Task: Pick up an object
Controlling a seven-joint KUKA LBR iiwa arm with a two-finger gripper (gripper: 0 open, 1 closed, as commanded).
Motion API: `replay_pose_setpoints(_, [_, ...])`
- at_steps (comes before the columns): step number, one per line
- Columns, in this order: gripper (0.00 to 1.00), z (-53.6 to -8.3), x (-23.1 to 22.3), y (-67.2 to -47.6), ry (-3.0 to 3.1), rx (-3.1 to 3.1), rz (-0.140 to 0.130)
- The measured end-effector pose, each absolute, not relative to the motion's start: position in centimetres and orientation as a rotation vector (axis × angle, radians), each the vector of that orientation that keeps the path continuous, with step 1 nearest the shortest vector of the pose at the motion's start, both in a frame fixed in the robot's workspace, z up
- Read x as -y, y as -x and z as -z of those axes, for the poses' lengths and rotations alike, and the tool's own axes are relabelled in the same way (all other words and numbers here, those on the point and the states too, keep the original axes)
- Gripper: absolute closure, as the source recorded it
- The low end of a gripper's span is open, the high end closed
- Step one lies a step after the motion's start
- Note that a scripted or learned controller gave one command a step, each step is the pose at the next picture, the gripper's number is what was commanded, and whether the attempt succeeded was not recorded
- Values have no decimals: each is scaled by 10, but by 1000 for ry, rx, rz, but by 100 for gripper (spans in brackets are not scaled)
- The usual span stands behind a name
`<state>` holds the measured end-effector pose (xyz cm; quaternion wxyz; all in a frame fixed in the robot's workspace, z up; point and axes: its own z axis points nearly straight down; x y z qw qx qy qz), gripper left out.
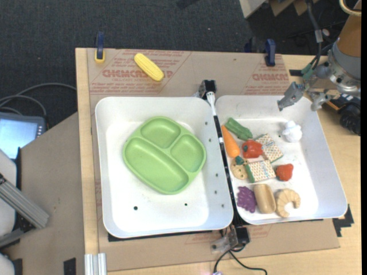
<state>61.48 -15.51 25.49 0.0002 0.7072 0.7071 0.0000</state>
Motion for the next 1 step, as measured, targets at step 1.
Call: replay_pose_setpoints(1, [0, -136, 106, -651, -2223, -2234, 6])
